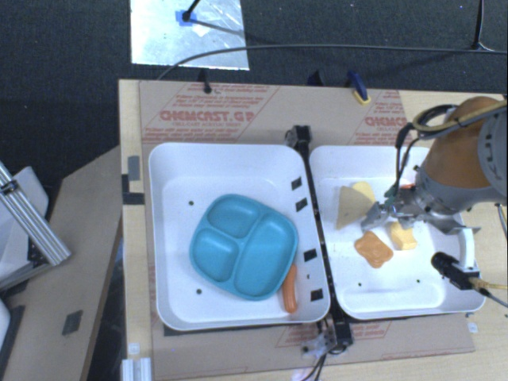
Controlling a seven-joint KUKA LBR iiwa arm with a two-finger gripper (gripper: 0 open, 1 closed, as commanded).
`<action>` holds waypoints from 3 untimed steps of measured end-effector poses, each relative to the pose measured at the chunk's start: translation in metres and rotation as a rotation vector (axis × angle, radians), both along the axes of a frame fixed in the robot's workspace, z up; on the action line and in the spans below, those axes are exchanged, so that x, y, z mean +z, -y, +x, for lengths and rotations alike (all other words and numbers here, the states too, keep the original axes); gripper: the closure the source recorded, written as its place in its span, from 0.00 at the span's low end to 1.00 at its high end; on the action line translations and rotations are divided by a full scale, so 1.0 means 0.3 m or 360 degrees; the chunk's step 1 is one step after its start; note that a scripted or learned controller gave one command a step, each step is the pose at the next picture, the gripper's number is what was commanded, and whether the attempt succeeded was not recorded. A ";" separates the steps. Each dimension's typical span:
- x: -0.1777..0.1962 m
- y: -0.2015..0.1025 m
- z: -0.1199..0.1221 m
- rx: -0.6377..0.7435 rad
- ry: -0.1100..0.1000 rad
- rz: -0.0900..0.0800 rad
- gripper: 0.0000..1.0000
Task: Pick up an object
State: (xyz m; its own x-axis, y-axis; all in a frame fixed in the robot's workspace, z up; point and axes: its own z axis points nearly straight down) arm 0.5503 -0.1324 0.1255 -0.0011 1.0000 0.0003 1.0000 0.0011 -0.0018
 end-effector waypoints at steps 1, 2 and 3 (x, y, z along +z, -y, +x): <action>-0.142 -0.001 0.001 -0.0001 0.0003 0.0000 0.00; -0.099 -0.001 0.006 0.0001 0.0009 -0.0001 1.00; 0.095 0.026 -0.009 -0.0002 0.0012 -0.0003 1.00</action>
State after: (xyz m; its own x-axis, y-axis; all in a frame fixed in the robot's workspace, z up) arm 0.5477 -0.1402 0.1540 0.0003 1.0000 -0.0017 1.0000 -0.0003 0.0055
